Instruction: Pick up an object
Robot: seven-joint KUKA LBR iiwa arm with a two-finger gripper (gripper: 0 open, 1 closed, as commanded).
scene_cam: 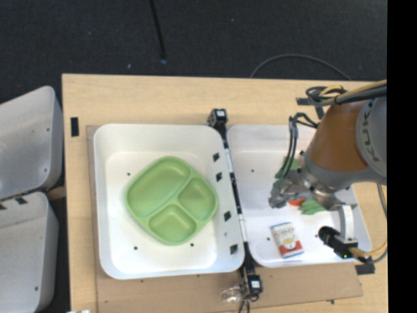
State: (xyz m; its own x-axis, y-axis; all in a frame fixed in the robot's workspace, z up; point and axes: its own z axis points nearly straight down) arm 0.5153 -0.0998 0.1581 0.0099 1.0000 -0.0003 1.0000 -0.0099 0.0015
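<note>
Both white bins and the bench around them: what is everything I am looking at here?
Bench: one, light wood, under both bins.
Left bin: one, white.
Divided plate: one, green, three compartments, in the left bin.
Right bin: one, white.
Small carton: one, white, red and blue, near the right bin's front edge.
Red and green items: partly hidden beneath the gripper, number unclear.
Arm: one, grey and orange, over the right bin.
Gripper: lowered into the right bin.

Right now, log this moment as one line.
pincer: low in right bin | grasp: unclear | small carton: free | green tray: left bin
</note>
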